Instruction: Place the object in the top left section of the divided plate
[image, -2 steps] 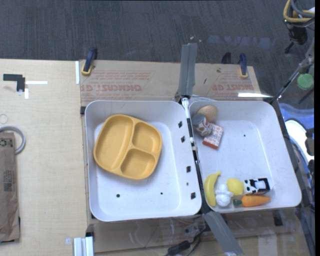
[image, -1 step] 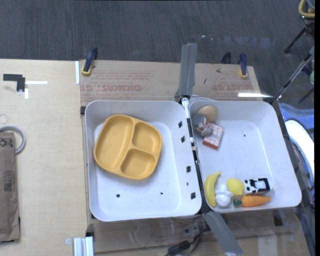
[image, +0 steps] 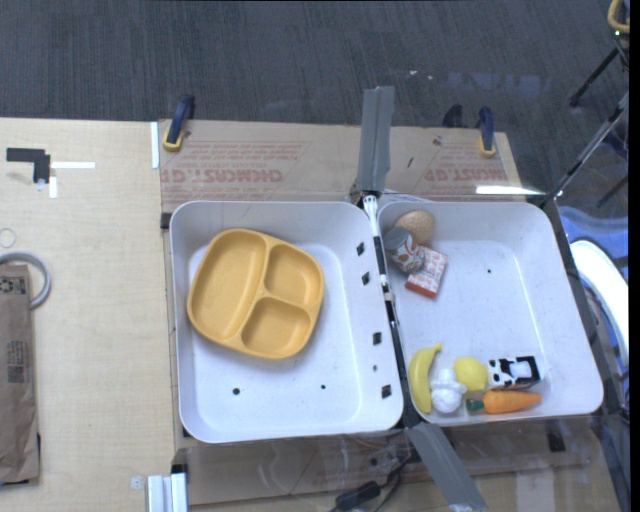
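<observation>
A yellow divided plate (image: 256, 291) lies in the left bin (image: 200, 400), with one large section on its left and two smaller sections on its right. All three sections hold nothing. The right bin (image: 520, 290) holds the loose objects: a tan egg-shaped item (image: 417, 224), a small can (image: 401, 249) and a red-and-white packet (image: 427, 272) at its back left corner; a banana (image: 421, 376), a white item (image: 446, 397), a lemon (image: 471, 374), a black-and-white toy (image: 514, 372) and a carrot (image: 511, 402) along its front edge.
A grey divider (image: 378, 270) with black clips runs between the two bins. Blue-and-yellow clamps (image: 179, 122) hold cardboard behind the bins. A brown paper bag (image: 17, 370) lies at the bench's far left.
</observation>
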